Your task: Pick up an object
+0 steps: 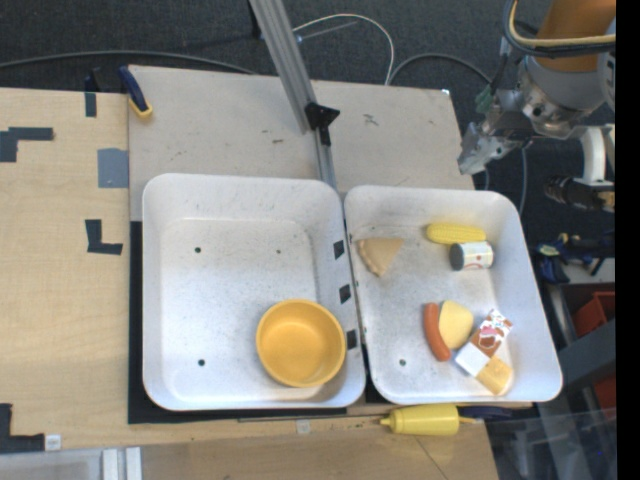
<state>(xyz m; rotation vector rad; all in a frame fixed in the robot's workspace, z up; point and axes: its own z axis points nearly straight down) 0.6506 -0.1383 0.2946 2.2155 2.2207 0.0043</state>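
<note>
I log the grey two-finger gripper (480,158) above the right white plastic bin's (520,298) far corner, holding nothing; I cannot tell its state.

Items below it, all in that bin:
- yellow corn cob (455,233), nearest, just beneath.
- small grey-and-white can (470,256), touching the cob.
- tan wedge (379,255), down and leftward.
- orange-and-yellow rounded piece (446,328), farther down.
- small red-and-white carton (490,333), beside it.

Well apart, in the left bin (160,268): yellow plastic bowl (299,342).

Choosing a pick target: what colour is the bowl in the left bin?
Yellow-orange, seen in the camera view: the bowl.
</note>
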